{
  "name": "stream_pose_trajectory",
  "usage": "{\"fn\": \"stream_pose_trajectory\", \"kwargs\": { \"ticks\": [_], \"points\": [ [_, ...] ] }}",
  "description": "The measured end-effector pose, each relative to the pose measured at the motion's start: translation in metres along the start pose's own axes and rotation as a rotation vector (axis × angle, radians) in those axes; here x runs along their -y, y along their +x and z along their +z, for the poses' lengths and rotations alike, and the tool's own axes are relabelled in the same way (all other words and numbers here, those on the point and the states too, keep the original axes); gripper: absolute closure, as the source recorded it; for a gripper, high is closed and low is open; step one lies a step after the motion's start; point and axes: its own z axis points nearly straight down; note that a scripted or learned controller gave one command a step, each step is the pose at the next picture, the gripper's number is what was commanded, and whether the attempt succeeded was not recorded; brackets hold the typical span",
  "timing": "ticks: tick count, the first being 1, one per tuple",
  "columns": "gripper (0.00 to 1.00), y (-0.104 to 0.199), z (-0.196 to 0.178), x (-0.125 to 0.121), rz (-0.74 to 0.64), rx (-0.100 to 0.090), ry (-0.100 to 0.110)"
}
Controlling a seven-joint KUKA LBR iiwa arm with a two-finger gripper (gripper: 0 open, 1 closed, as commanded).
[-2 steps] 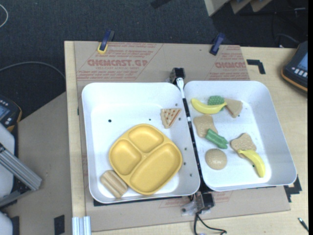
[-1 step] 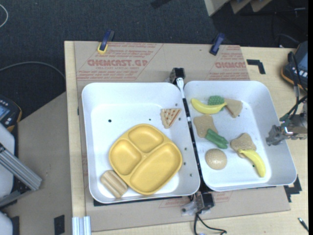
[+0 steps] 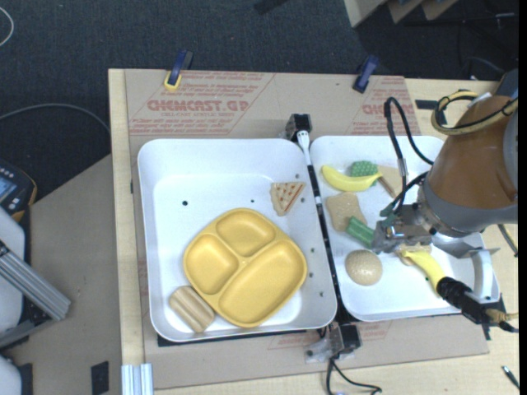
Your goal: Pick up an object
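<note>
Camera view: the hand (image 3: 394, 235) hangs low in the right bin (image 3: 395, 303), its tips just beside a green piece (image 3: 359, 230) that slants with its long axis toward upper left. I cannot tell how far the hand is open, nor whether it grips anything. A round tan ball (image 3: 363, 267) lies just below-left, a smooth yellow banana (image 3: 350, 178) farther up. The left bin (image 3: 165, 171) holds a glossy yellow tray (image 3: 244, 266), a waffle wedge (image 3: 286, 196) and a wooden block (image 3: 191, 309).
</note>
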Motion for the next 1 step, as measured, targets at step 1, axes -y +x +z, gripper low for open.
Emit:
{"fn": "stream_pose_trajectory", "kwargs": {
  "ticks": [1],
  "points": [
    [1.00,0.0751,-0.0855,-0.0024,0.001,0.004,-0.017]
  ]
}}
